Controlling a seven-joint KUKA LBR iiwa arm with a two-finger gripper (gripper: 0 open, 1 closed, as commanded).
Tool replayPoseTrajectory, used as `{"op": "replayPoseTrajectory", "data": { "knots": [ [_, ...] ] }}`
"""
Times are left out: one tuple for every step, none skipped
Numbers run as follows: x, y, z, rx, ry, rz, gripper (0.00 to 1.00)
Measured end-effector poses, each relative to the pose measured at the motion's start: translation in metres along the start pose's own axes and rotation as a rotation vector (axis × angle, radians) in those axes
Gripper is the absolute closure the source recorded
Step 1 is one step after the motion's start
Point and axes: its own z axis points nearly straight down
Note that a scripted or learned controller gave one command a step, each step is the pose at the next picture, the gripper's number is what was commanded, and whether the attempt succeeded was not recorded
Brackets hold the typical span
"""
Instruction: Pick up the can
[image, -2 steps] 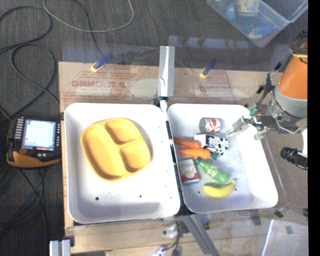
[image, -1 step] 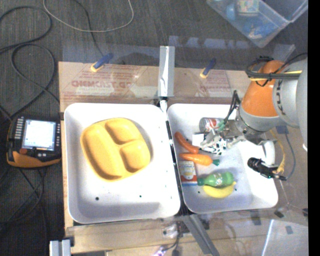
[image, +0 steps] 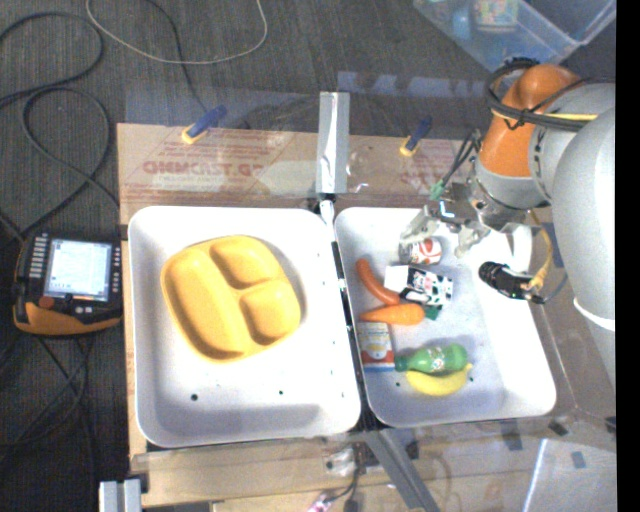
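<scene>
Can (image: 422, 246): upper part of right bin (image: 520, 350), lying tilted among clutter, right under gripper (image: 452, 226). Jaws spread, straddling can's upper end, presumably poised to clench; nothing yet grasped.

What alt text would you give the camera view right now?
The gripper sits over the can at the right bin's far end. Nearer lie a hot dog, carrot, green bottle and banana; the left bin holds a yellow tray.

Single fixed camera above the bench, slanted down, both bins (image: 150, 400) in view
</scene>
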Motion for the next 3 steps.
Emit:
{"op": "replayPoseTrajectory", "data": {
  "knots": [
    [-0.016, 0.017, 0.049, -0.002, -0.002, -0.067, 0.0],
    [-0.017, 0.024, 0.053, -0.001, 0.009, 0.074, 0.0],
    [-0.016, 0.025, 0.043, -0.005, 0.003, 0.071, 1.0]
  ]
}}
